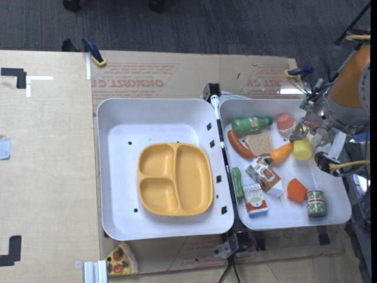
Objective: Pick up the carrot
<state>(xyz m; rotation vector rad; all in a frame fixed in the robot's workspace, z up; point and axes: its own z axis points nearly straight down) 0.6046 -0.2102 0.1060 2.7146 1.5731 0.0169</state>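
1. Reaching in from the right, the arm (353,81) hangs over the right bin (336,214). Its hand (307,124) is low over the far right part of that bin. I cannot tell if the hand is grasping or let go; it is too small and dark to read.

2. The carrot (281,152) lies in the right bin, near the middle. Its fat end points up and right, toward the hand. It looks free; nothing seems to hold it.

3. The carrot is crowded. A yellow fruit (302,150) sits just beside its fat end. A slice of bread (258,144) is at its thin end. A small box (265,174) lies just below it. The hand could grab the yellow fruit by mistake, or push it into the carrot.

4. The carrot lies at a slant. If the hand comes down turned the wrong way, it may pinch along the carrot, not across it, and the carrot could slip out.

5. The carrot is smooth and gets thin at one end. A grip near the thin end might let it slide away.

6. A pink thing (285,121) is near the hand too. A bump there could knock toys around and move the carrot.

7. The yellow plate (175,178) in the left bin (118,158) is well apart, so it is safe.
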